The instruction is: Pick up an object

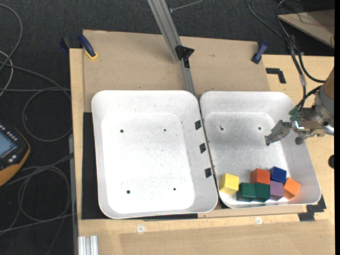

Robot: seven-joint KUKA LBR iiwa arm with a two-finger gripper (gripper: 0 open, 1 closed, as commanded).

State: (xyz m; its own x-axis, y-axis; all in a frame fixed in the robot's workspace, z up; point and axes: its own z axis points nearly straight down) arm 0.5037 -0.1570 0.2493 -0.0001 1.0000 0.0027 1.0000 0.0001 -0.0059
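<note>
Dark carpet strewn with black cables surrounds a light wooden bench (133, 52), on which two shallow white bins sit side by side. A slanted metal rail (169, 31) runs down from twelve o'clock to the seam between them, and blue clamps (88, 48) grip the board at its far corners. At nine o'clock on the floor lies a handheld device with a lit screen (9, 150).

The left bin (106, 105) shows its speckled floor and four small dark dots. The right bin (212, 102) holds a cluster of coloured blocks crowded against its near wall, at about five o'clock in the scene. A yellow block (230, 183) sits at the cluster's nine o'clock end, slightly apart. Next come two green blocks (254, 191) touching each other, with a red-orange block (260, 176) just behind them. A blue block (278, 173) sits beside the red one, a purple block (277, 188) lies in front of it, and an orange block (291, 186) ends the row at three o'clock.

The arm enters at three o'clock, and its gripper (289, 131) hangs over the right bin's far-right part, well apart from the blocks. One dark finger (275, 133) angles toward eight o'clock; the jaws look spread, with nothing between them.
</note>
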